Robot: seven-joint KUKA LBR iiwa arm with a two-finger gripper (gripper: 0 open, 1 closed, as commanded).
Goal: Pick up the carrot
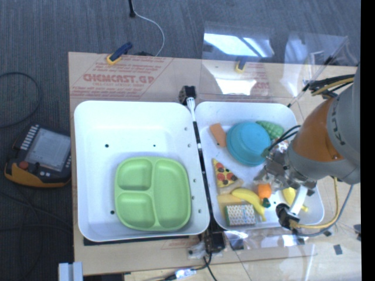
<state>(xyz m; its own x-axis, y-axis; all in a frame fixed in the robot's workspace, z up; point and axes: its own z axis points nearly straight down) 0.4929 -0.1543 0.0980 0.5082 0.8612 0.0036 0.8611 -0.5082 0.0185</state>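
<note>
A brown bench board (pixel 117 81) carried two shallow white bins side by side. The left bin (pixel 94 133) and right bin (pixel 205 127) touched along their inner rims.

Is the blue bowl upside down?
Yes. The blue bowl lies rim down in the right bin; its rounded bottom faces up.

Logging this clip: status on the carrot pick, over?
Gripper low in right bin, fingers hidden. Carrot just below it, beside banana, grip unconfirmed. Blue bowl close behind.
</note>
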